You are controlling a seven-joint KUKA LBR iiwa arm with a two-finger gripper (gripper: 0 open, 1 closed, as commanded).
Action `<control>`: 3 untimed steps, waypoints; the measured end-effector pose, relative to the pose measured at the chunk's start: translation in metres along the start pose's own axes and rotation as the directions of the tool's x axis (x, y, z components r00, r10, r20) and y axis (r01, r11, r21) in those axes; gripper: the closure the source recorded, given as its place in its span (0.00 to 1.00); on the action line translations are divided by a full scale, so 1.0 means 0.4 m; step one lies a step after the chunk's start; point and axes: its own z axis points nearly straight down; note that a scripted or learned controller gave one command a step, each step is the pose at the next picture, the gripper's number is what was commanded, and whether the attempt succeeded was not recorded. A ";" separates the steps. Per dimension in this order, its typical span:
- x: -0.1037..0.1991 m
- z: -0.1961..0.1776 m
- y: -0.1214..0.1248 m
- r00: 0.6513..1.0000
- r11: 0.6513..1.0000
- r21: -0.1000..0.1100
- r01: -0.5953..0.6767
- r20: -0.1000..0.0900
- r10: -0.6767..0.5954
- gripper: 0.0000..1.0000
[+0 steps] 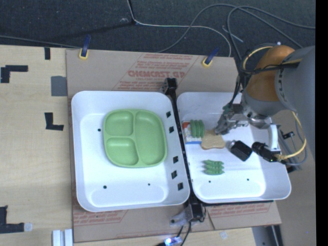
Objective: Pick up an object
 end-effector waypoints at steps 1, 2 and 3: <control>0.013 -0.148 0.020 1.000 1.000 -0.003 0.001 0.002 -0.001 1.00; 0.036 -0.291 0.034 1.000 1.000 -0.005 0.002 0.002 -0.002 1.00; 0.037 -0.413 0.037 1.000 1.000 -0.004 0.000 0.002 0.000 1.00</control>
